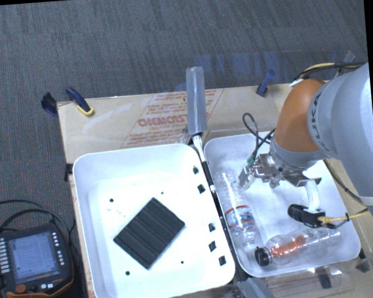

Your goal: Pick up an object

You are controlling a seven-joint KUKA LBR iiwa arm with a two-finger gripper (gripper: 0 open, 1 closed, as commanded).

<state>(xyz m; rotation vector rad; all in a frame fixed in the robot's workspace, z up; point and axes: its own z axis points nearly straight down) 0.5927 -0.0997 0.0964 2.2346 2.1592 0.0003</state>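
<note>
While two clear bottles (239,213) (297,243) are lying in right bin (349,228), claw (259,169) is hovering near upper bottle's top; finger spread impossible to tell. One black ridged pad (149,233) is lying in left bin (92,179). Two bins are sitting on table (116,122).

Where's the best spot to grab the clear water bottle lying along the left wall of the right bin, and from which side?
Grip the clear water bottle across its labelled middle, coming straight down. It lies flat, long axis along the bin wall, so close across its width; the wall side looks tight.
</note>
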